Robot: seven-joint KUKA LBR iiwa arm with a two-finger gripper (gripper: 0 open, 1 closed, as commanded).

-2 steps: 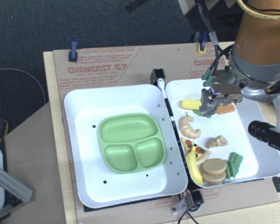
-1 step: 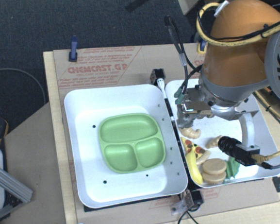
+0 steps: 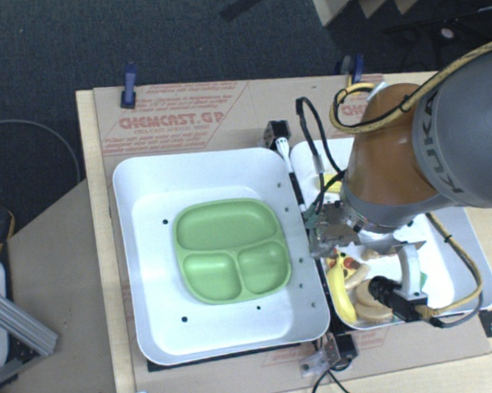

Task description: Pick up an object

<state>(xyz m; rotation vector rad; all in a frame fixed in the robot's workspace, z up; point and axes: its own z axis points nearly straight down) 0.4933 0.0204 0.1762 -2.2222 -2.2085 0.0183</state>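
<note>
My gripper (image 3: 330, 244) is low over the left side of the right bin (image 3: 464, 241), under the orange-banded wrist, which covers much of that bin. Just below the gripper lies a yellow banana (image 3: 341, 299) along the bin's left wall. Beside it sits a tan round object (image 3: 369, 311), and a small yellow-and-red piece (image 3: 349, 265) lies right under the gripper. Whether anything is between the gripper's tips is hidden by the wrist.
The left bin (image 3: 144, 200) holds a green divided plate (image 3: 232, 250) at its middle. A ridge where the two bins meet runs just left of the gripper. The arm's grey body fills the upper right.
</note>
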